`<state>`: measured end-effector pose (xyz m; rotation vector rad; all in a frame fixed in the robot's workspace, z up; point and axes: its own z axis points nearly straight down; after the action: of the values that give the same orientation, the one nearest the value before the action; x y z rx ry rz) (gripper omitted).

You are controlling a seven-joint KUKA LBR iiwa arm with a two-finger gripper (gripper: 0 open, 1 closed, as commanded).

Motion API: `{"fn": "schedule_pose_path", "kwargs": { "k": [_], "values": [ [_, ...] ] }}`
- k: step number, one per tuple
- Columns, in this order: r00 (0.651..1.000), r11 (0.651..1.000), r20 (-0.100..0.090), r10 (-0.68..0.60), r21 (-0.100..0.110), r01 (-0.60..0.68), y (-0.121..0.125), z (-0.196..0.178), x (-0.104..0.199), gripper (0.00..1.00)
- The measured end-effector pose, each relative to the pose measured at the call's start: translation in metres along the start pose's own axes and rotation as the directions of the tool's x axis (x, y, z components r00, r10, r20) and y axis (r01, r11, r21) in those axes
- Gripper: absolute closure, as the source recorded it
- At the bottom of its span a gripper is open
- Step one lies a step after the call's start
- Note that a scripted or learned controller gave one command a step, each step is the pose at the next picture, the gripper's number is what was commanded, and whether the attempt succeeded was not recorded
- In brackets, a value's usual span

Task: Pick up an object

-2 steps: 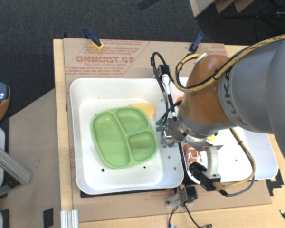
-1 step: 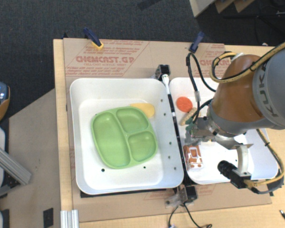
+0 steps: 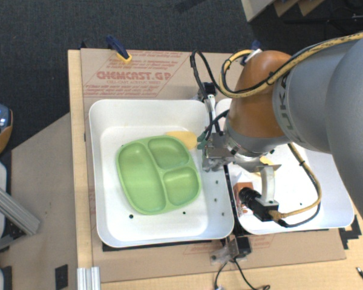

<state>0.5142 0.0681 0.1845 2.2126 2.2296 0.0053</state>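
KUKA iiwa arm (image 3: 327,95): a thick, rounded grey casing is seen, with part of dark lettering at its 9 o'clock edge. An orange band (image 3: 260,95) — smooth and domed — is fitted above the wrist. Yellow-and-black cables (image 3: 290,59) are looped over the band's 12 o'clock side; further cables — black and yellow — are trailed below the metal wrist hardware at 6 o'clock.

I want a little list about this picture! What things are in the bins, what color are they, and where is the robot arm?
left bin: white, holds a green plate
green plate: three sections, lying flat
yellow thing: flat piece, partly under the plate's far edge
right bin: white, mostly hidden by the arm
arm: grey with an orange band, over the wall between the bins
gripper: fingers hidden, cannot tell
board under the bins: brown, red lettering
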Motion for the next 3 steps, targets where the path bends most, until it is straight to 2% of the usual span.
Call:
{"fn": "schedule_pose_path", "kwargs": {
  "k": [1,2,3],
  "values": [
    [1.0,1.0,0.0,0.002,0.013,-0.002,-0.036,0.047,0.055,1.0],
    [1.0,1.0,-0.008,-0.004,-0.015,0.004,-0.033,-0.117,0.132,1.0],
    [1.0,1.0,0.005,0.006,0.014,-0.006,-0.037,0.033,0.158,1.0]
  ]
}}
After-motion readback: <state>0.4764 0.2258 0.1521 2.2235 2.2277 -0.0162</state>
